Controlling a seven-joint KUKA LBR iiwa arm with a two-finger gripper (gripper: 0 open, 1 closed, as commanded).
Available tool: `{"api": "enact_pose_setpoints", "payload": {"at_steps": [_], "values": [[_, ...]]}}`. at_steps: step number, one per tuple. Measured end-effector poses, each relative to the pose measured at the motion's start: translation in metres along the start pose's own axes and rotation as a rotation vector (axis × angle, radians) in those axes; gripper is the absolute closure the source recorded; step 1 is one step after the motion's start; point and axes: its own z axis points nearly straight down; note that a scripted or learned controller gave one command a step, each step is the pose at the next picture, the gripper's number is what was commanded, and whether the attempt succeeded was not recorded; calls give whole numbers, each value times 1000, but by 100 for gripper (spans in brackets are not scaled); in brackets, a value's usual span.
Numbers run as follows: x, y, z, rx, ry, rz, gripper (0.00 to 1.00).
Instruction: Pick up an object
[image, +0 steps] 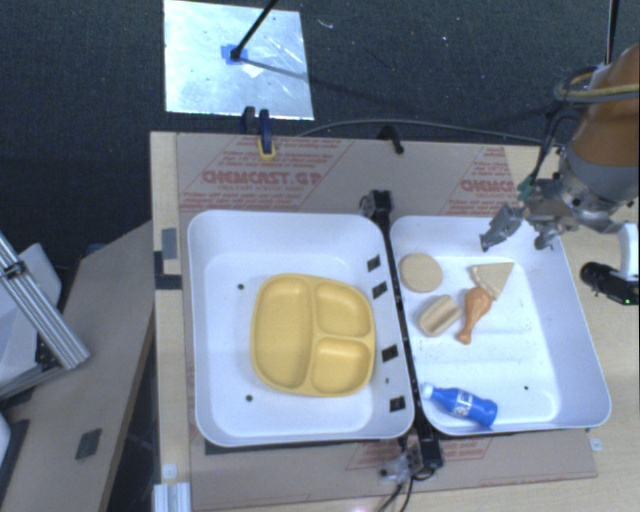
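From where I stand, the left bin (215, 250) holds a yellow divided plate (312, 334) lying flat near its middle, and nothing about it suggests the arm has any business there right now. Taking the black divider (392, 300) between the two bins as my mark, just to its right in the right bin (570, 340) sits a round tan cookie (421, 272), and below that, a little farther from the divider, a small bread roll (437, 315). Touching or nearly touching the roll on its far side is a toy chicken drumstick (475, 312), lying at a slant, with a pale wedge like a slice of cheese or bread (494, 277) just above it. Down at the near end of the divider, a blue bottle (462, 403) lies on its side against the bin's lower wall. Farther right again, the gripper (520, 232) hangs over the upper part of that bin, its two fingers spread apart with nothing between them, above and slightly right of the wedge. By my reckoning the pick has not happened: every object rests on the bin floor, and what is left is the whole of it, coming down on one piece, closing and lifting. The wedge and drumstick look the nearest candidates.
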Motion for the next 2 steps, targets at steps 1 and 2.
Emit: {"api": "enact_pose_setpoints", "payload": {"at_steps": [1, 2], "values": [[0, 2, -7, -11, -2, -2, 0], [11, 4, 46, -8, -1, -5, 0]]}}
